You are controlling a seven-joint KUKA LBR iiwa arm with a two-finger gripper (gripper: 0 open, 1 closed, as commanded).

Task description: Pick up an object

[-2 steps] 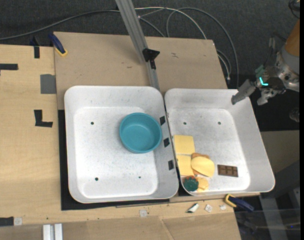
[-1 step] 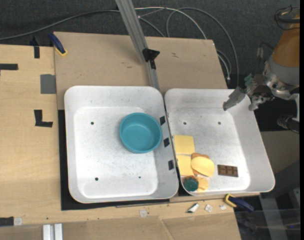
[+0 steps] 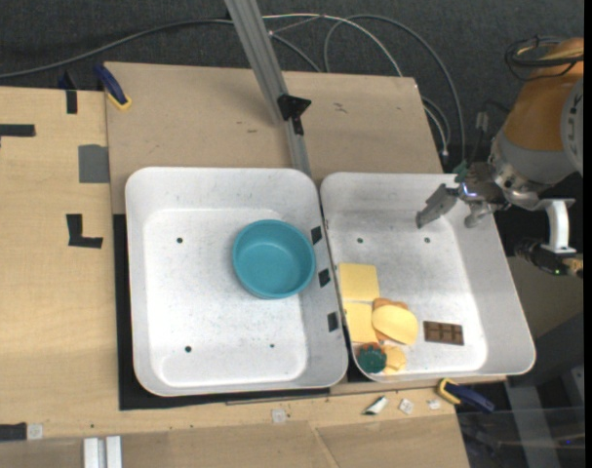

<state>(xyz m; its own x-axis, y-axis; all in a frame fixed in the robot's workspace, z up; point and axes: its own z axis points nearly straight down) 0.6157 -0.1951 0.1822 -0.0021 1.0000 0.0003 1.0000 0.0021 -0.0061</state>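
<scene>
A pale yellow pile of flat pieces point(image 3: 374, 318) lies at the near edge of the right bin point(image 3: 491, 291), with a small teal object point(image 3: 373, 360) at its front and a brown chocolate bar point(image 3: 444, 333) just beside it. A blue bowl point(image 3: 272, 258) sits in the left bin point(image 3: 169, 291). The gripper point(image 3: 453, 206) hangs over the right bin's far end, well apart from the pile, fingers spread and nothing between them.

Two white bins point(image 3: 159, 203) look like smooth, speckled plastic. The teal bowl point(image 3: 272, 258) is matt plastic. The desk point(image 3: 42, 183) is bare, matt wood board. A brushed metal rail point(image 3: 261, 57) crosses above.
</scene>
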